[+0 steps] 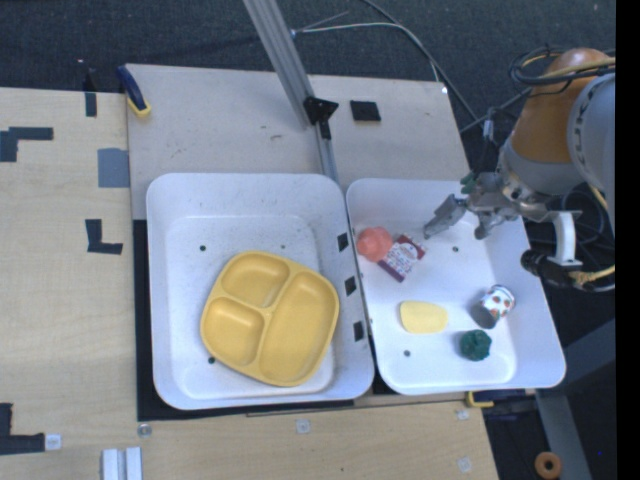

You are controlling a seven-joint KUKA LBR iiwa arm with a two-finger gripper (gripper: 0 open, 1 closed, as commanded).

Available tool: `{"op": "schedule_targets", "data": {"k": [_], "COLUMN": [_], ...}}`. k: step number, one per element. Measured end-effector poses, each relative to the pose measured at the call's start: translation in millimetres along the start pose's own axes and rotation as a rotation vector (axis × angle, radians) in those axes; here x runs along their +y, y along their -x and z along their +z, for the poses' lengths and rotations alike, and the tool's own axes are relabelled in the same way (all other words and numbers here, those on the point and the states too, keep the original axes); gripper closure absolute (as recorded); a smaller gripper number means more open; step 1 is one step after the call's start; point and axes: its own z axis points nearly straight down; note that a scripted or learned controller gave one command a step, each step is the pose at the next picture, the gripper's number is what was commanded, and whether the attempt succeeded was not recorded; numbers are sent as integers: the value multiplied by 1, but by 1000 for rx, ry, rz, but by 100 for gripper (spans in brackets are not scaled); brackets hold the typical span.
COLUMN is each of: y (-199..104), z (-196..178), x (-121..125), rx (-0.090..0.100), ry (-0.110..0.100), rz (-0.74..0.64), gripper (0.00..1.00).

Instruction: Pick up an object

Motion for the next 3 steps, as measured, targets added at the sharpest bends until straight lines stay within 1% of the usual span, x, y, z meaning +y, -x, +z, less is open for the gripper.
{"op": "schedule_targets", "data": {"k": [1, 2, 3], "y": [-6, -6, -8], "z": [47, 73, 57], "x": [4, 7, 11], "rx": [1, 1, 0], "ry": [0, 11, 24], "rz": [-1, 0, -5], "gripper": [0, 0, 100]}}
